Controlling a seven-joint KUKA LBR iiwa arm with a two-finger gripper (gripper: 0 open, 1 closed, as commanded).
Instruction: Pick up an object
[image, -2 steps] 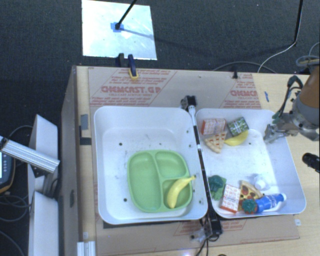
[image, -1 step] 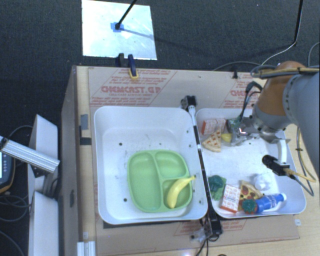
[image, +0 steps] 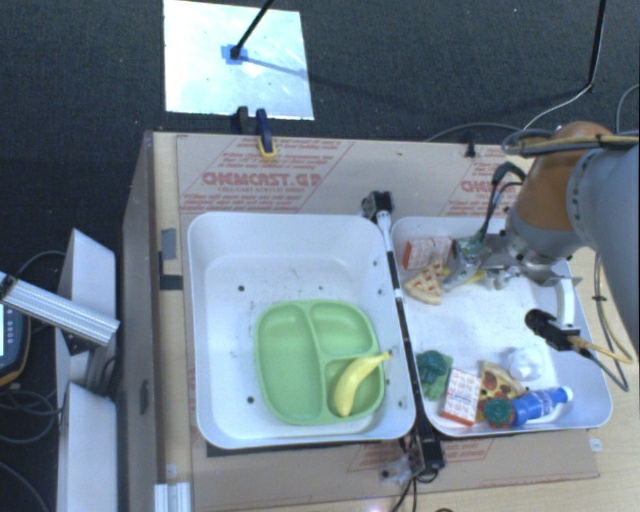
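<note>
While clutter crowds the right bin's (image: 600, 400) lower edge — blue bottle (image: 540, 403), pizza toy (image: 495, 380), broccoli (image: 434, 368) — you've got the gripper (image: 478, 262) upper right, low beside the pizza slice (image: 428, 283), probably lining up that pick. Grip state: cannot tell. Banana (image: 356, 381) rests on the green plate (image: 300, 360), left bin.

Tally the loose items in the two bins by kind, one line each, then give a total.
Green divided plate: 1
Banana: 1
Pizza slices: 2
Small cartons: 2
Broccoli: 1
Blue bottle: 1
Total: 8, not counting a small pale item I can't identify.
</note>
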